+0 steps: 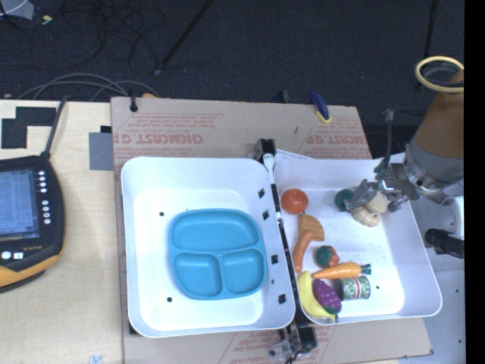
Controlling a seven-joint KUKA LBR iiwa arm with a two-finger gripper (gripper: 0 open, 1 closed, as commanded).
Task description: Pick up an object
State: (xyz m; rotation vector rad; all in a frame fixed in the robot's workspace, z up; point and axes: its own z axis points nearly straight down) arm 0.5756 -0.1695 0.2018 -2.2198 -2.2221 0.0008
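Grey metal pincer (373, 194), reaching in from the right over the far right part of the right bin (424, 298). Its state: cannot tell at this slant. Nothing is visibly held between its tips.

Item, touching or just beside the pincer: small beige rounded piece (367, 217), lying on the bin floor. Just left of it, a dark green rounded piece (345, 199).

Item, further left: red tomato-like ball (295, 199) near the divider between the bins.

Item, nearer: orange curved piece (306, 233), then a near cluster comprising a carrot (338, 271), small green can (356, 288), purple piece (327, 296) and yellow banana-shaped piece (309, 293), all touching or overlapping.

Item, left bin (144, 196): one blue three-compartment tray (217, 252), compartments bare.

Status of task: judged not yet done. No object is lifted; all appear to rest in the bin. The beige piece looks the likeliest candidate, being closest. Closing on it and raising it remain.
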